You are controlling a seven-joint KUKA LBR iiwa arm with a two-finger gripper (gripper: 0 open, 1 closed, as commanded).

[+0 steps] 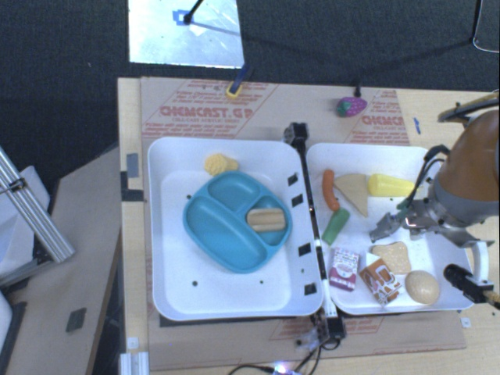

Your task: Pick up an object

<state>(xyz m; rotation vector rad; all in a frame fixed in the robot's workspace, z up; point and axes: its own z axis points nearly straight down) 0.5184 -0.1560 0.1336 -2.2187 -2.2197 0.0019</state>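
The right bin [367,150] holds an orange sausage [330,190], a pale cheese wedge [354,192], a yellow block [391,185], a green pod [336,226], a small red-and-white carton [344,268], a brown box [380,280], a toast slice [392,256] and a tan egg-shaped piece [423,286]. My gripper [388,226] hangs low in this bin, just above the toast slice and right of the green pod. Nothing visibly sits in it.
The left bin [160,233] carries a blue divided tray [223,229] with a bread roll [266,219] in one compartment, and a yellow piece [221,163] behind it. A purple toy [351,106] lies on the bench beyond the bins. The arm's orange band [476,158] overhangs the right bin's far side.
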